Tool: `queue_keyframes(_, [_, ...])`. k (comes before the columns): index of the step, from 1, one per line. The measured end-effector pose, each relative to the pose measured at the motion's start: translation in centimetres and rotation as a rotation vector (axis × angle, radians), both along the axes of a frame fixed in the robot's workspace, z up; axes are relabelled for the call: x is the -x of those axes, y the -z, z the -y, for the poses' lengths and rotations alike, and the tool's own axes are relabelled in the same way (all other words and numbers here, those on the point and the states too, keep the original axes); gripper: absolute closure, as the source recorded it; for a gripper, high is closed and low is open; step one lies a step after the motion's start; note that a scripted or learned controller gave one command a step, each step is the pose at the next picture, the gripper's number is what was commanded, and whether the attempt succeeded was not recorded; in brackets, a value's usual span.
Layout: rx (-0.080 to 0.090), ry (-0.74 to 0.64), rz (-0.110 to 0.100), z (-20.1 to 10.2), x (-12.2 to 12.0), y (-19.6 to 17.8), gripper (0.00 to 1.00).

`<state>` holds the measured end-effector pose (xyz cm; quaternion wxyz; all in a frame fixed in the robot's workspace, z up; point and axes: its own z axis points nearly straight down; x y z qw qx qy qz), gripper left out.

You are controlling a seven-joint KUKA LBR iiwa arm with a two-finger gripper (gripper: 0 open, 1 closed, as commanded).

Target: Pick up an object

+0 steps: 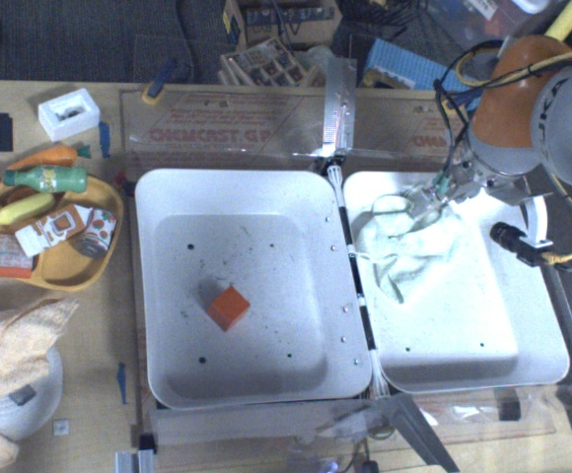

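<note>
Far to the left of the gripper point(432, 200), outside both bins, a yellow bowl point(69, 282) is sitting on the bench, holding a green bottle point(47, 178) and other small things; all of it is lying well out of the way. Closer, though well apart from the gripper, the left bin point(237, 180) is holding an orange block point(230, 306); the block is resting on the bin floor, down and to the left of the gripper, with the wall between the two bins standing in the path. The right bin point(483, 343) is holding a crumpled white cloth point(409, 244); its upper right edge is lying right at the gripper, touching it or just beneath it, and the rest is trailing down and leftward, so its long axis is running slantwise from the gripper toward the dividing wall. The gripper is sitting low over the back of the right bin; whether it is wide or narrow I cannot tell, nor whether any cloth is caught in it. The arm point(518, 106) is reaching in from the right, bending over the bin's far corner, its wrist pointing down and leftward at the cloth; judging by this, the cloth is the likelier object to pick up, and a straight lift is looking sufficient.
</note>
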<state>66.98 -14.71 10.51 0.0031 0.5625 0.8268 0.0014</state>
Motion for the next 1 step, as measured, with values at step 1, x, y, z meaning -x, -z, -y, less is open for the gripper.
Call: queue_keyframes(1, [0.000,-0.010,-0.005,-6.68,0.19,-7.85,1.00])
